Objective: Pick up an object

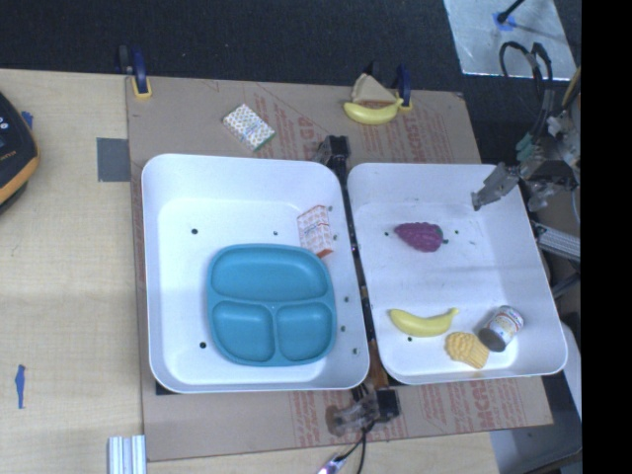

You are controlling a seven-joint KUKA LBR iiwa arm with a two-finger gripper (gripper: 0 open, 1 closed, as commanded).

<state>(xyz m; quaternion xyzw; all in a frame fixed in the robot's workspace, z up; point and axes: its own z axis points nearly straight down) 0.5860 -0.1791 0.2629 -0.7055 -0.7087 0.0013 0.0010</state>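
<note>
The right bin (513, 255) holds a purple bunch of grapes (420, 236), a yellow banana (422, 321), a small yellow corn-like piece (466, 349) and a small metal can (502, 328) lying on its side. My gripper (489, 191) hangs over that bin's far right corner, to the right of the grapes and apart from them. It has nothing in its hold. In the left bin (178, 196) lie a blue divided plate (272, 302) and a small red-and-white carton (316, 229).
Outside the bins, on the cardboard at the back, lie another banana with a sandwich slice (373, 105) and a patterned packet (247, 124). A black and yellow device (12, 156) sits at the bench's left edge. Cables and arm parts (548, 156) crowd the right side.
</note>
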